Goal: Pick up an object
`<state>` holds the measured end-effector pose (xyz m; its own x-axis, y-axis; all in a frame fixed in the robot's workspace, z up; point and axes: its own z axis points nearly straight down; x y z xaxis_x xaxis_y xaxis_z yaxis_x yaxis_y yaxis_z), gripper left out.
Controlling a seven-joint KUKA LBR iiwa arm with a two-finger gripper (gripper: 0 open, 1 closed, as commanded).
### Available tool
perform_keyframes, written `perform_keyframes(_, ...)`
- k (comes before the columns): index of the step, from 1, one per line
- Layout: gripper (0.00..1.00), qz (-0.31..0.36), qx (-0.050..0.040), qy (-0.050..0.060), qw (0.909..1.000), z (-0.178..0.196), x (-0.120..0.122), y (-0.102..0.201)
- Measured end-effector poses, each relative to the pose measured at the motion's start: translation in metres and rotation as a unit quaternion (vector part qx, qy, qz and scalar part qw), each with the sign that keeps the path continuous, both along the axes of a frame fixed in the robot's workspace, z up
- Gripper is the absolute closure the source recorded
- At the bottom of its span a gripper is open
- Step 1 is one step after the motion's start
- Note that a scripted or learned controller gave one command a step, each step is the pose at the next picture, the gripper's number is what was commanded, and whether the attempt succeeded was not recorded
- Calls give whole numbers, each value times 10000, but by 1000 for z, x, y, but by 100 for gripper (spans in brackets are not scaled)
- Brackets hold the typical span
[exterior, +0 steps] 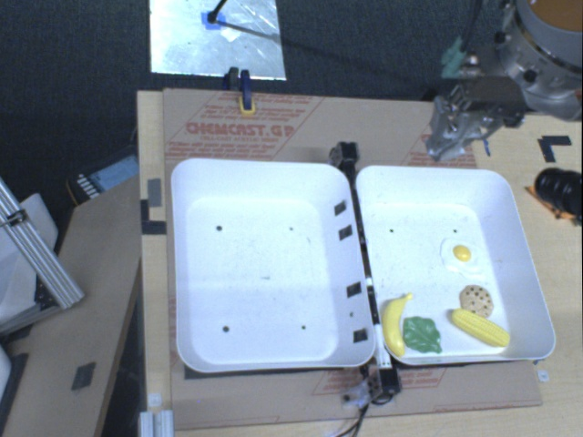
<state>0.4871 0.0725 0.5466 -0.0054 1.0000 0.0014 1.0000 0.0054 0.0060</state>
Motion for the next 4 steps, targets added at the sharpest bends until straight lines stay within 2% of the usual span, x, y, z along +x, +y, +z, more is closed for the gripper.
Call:
perform_keyframes(1,100,55,6,27,10000,-13,-2,122)
perform_keyframes(2,100,-32,-9,12,10000,-13,104,122)
perform_keyframes(4,100,-19,5,-4,10000,11,101,123)
